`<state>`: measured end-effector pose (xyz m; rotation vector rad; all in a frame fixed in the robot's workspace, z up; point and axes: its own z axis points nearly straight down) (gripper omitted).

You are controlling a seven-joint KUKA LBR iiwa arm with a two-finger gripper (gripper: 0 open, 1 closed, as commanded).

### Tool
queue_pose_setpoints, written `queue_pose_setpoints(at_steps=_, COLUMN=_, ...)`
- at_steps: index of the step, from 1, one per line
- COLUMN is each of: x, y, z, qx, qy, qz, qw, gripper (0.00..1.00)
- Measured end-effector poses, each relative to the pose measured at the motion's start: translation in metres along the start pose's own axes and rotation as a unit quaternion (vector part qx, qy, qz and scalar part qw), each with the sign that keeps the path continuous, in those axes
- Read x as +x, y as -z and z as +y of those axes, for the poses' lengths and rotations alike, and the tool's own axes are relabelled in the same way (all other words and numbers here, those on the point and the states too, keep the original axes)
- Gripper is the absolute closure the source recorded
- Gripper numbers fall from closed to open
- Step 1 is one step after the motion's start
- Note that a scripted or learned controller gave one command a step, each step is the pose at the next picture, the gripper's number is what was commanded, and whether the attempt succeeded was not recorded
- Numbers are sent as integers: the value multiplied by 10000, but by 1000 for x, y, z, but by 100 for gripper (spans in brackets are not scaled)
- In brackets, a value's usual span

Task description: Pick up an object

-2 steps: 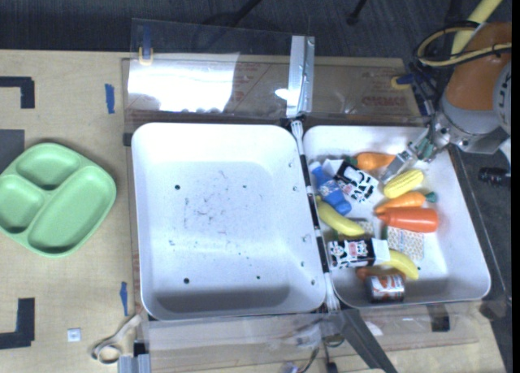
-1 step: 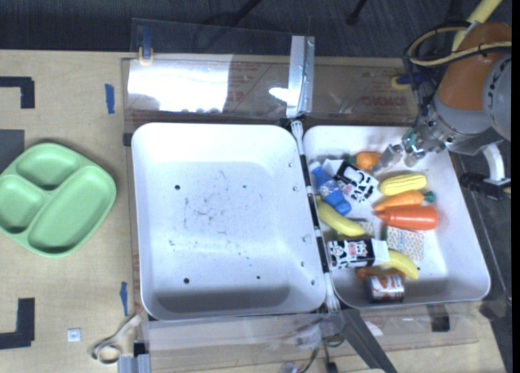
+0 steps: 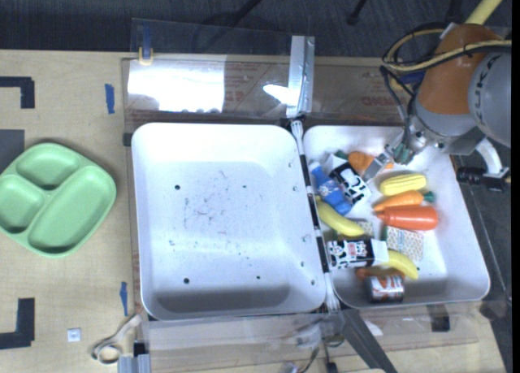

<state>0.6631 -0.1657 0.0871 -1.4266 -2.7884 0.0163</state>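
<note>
While the jaws' state is unclear, the right bin (image 3: 467, 274) holds perhaps two bananas (image 3: 345, 223).

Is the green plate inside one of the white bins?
No, the green plate sits on the bench, left of the left bin.

1 fixed camera looks down at a slant from above the bench (image 3: 65, 79), taking in both bins (image 3: 219, 217).
</note>
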Motion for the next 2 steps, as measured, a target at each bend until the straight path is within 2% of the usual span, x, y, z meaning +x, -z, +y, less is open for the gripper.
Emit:
queue_pose_setpoints(at_steps=1, x=-1, y=10, z=3, qx=-61, qy=9, qz=-34, qw=10000, gripper=100)
queue_pose_setpoints(at_steps=2, x=76, y=127, z=13, qx=-84, qy=-1098, qz=-21, qw=9939, gripper=100)
